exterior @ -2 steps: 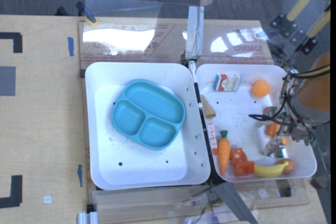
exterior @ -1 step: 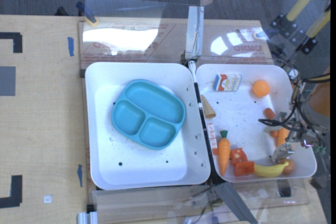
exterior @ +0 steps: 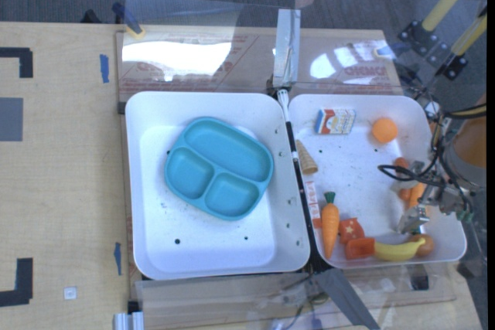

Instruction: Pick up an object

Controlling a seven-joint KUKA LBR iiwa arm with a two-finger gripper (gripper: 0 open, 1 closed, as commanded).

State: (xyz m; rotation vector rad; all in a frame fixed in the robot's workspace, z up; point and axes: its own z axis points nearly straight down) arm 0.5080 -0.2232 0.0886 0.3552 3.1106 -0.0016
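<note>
The right bin point(exterior: 363, 174) holds toy food. Along its near edge lie a yellow banana point(exterior: 396, 249), two red pieces point(exterior: 354, 238) and an upright-pointing carrot point(exterior: 330, 222). A white and orange carton point(exterior: 334, 120) and an orange ball point(exterior: 384, 130) sit at the far side. A tan cone point(exterior: 306, 158) lies by the left wall. My gripper point(exterior: 414, 217) hangs low over the bin's right side, just above the banana's right end, with cables around it. A small orange item point(exterior: 413, 192) lies right beside it, partly hidden.
The left bin point(exterior: 147, 189) holds a blue divided plate point(exterior: 220, 168). A metal divider point(exterior: 286, 50) and clear sheeting stand behind the bins. The arm's orange band point(exterior: 473, 151) is at the right edge. Wooden bench lies to the left.
</note>
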